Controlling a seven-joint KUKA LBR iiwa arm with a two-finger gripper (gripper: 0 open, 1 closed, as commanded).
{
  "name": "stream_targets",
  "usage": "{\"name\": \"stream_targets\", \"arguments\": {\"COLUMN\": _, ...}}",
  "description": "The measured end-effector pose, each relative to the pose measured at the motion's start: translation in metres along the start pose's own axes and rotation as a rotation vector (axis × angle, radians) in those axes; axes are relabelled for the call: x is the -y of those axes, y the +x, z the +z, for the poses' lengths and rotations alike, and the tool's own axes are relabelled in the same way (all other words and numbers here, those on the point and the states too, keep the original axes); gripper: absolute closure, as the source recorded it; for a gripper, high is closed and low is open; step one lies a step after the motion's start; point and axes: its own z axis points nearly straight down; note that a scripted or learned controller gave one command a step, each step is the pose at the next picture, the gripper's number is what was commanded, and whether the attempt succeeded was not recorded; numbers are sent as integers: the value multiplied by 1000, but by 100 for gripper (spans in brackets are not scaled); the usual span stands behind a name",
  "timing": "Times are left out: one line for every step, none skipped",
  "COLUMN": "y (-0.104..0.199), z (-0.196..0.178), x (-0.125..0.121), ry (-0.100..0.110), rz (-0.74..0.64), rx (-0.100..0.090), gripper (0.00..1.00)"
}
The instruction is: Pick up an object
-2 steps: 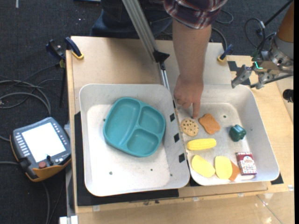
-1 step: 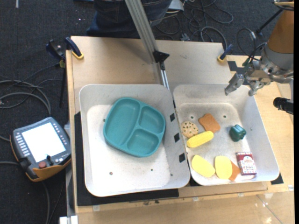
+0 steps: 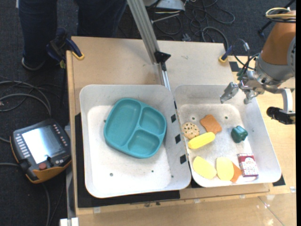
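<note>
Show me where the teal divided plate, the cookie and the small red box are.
teal divided plate [image 3: 135,127]: camera view, the ridge between its compartments.
cookie [image 3: 190,129]: camera view, middle of its speckled top.
small red box [image 3: 247,165]: camera view, centre of its printed face.

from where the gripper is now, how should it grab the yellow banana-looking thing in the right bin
Take the yellow banana across its middle, coming straight down from above. It lies flat and elongated, slanting up to the right, so the narrow width suits a two-finger pinch. Its left end sits close to the cookie and its upper side close to the orange piece, so turn the gripper square to its long axis and aim for the midpoint.
</note>
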Motion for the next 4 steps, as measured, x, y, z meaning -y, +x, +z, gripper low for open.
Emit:
{"name": "stream_targets", "arguments": {"y": -6, "z": 56, "x": 9, "ry": 2, "rz": 2, "rx": -1, "gripper": 0}}
{"name": "stream_targets", "arguments": {"y": -6, "z": 41, "x": 6, "ry": -7, "rz": 0, "rx": 2, "gripper": 100}}
{"name": "stream_targets", "arguments": {"y": -9, "z": -3, "x": 7, "ry": -10, "rz": 2, "rx": 2, "gripper": 100}}
{"name": "stream_targets", "arguments": {"y": -3, "z": -48, "x": 3, "ry": -11, "rz": -1, "rx": 2, "gripper": 100}}
